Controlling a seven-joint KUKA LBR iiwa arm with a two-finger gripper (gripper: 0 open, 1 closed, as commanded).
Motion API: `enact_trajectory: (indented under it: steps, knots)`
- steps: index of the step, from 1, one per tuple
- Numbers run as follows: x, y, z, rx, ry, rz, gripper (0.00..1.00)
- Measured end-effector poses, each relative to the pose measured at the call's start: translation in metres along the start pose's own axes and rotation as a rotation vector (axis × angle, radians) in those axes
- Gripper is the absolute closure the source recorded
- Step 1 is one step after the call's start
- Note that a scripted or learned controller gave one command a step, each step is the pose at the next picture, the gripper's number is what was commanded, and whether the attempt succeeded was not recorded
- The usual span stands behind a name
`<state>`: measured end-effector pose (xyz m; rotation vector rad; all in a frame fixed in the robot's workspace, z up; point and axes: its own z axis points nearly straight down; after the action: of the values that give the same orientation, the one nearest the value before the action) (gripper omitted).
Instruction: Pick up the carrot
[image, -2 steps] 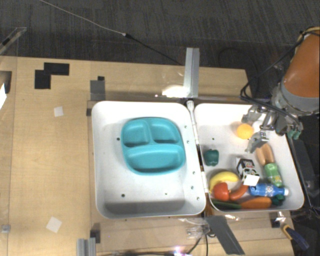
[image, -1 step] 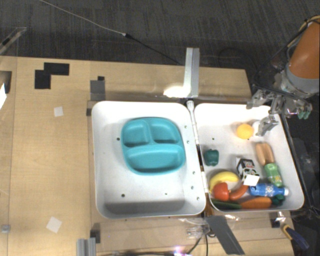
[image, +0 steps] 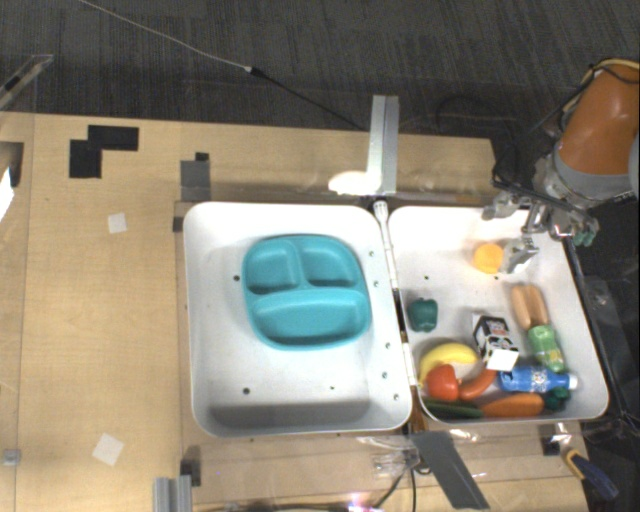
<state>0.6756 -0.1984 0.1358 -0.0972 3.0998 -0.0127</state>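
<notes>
This is a robotics lab or test cell, not a home or kitchen. A pale plywood bench (image: 90, 330) carries two shallow white bins (image: 200, 300) fixed side by side, held by metal brackets and an aluminium post (image: 384, 140) at the far edge. Black tape marks (image: 100, 148) sit on the far left of the bench. A cable (image: 180, 45) trails across dark carpet beyond. The grey and orange industrial arm (image: 595, 140) reaches in from the right. The right bin holds plastic toy food (image: 490, 385), the left a teal divided plate (image: 305, 288), props for practice rather than cooking.
</notes>
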Motion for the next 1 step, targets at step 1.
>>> enact_trajectory:
  steps: [1]
  knots:
    - [-0.0002,0.0006,0.0,0.0,0.0,0.014,0.0]
